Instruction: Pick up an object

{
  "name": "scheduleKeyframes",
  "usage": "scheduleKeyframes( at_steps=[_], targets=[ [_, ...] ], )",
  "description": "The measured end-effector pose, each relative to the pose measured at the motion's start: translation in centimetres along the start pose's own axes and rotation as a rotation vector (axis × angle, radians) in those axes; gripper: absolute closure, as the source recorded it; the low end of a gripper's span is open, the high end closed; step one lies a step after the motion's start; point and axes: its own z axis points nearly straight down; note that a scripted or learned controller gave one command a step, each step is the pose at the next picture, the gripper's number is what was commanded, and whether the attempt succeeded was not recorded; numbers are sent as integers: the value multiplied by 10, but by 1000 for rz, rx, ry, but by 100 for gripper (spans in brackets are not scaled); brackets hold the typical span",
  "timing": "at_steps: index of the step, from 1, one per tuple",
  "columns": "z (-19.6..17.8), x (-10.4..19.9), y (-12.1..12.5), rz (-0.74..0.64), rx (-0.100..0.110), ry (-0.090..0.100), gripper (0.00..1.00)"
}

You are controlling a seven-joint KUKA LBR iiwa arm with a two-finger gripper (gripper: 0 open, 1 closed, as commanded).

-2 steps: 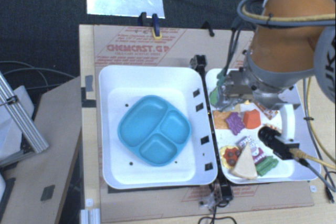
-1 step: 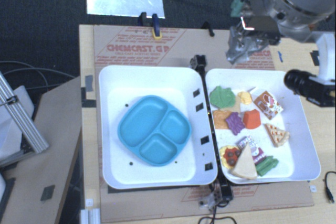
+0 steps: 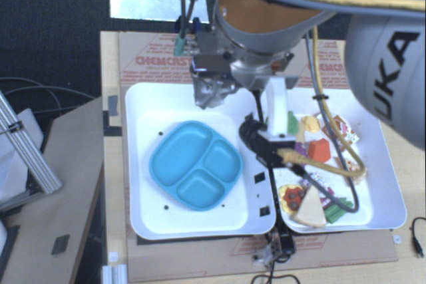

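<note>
While above the left bin (image 3: 143, 110), gripper (image 3: 212, 95) just beyond blue plate (image 3: 195, 165).

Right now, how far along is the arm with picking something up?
Nothing looks done yet: the small toy food pieces lie in the right white bin. In hand: the gripper hangs over the far edge of the left white bin, beyond the blue divided plastic plate. Left: grasping and lifting something.

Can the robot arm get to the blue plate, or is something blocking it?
Probably yes. The blue plate lies alone in the left bin with nothing on top of it, and the gripper hangs just above that bin's far edge. The toys sit in the right bin.
</note>
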Motion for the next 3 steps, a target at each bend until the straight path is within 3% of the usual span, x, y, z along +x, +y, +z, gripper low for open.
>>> scheduleKeyframes(
  at_steps=[1,2,3],
  targets=[
    [-63,-23,71,18,-15,1,100],
    [-61,-50,16,16,-6,0,100],
    [-60,-67,23,17,-7,-1,100]
  ],
)
